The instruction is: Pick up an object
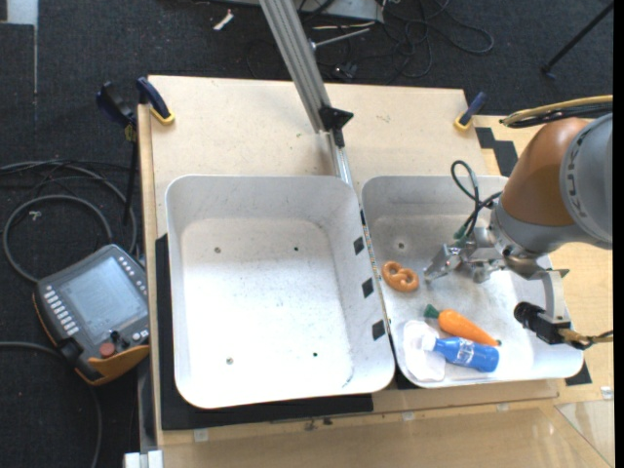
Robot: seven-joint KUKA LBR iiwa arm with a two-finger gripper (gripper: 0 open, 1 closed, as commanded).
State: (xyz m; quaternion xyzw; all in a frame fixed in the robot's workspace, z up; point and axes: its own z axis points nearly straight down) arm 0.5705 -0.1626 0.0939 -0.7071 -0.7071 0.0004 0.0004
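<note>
While the grey arm's bulk cuts off your bin's right side, its fingers [441,262] hang open, gripping nothing, beside the orange pretzel-shaped toy [399,276]; the blue plastic bottle's [468,355] label is unreadable below the orange carrot toy [465,327].

Left bin [195,198] floor wide open, free access from above. Right bin [409,195]: pretzel [399,276] near the dividing wall, carrot [466,327] and blue bottle [466,355] crowd the front corner. Gripper [452,260] hangs mid-bin, arm covers the right side. Back strip free; slanted metal pole [297,52] crosses behind.
</note>
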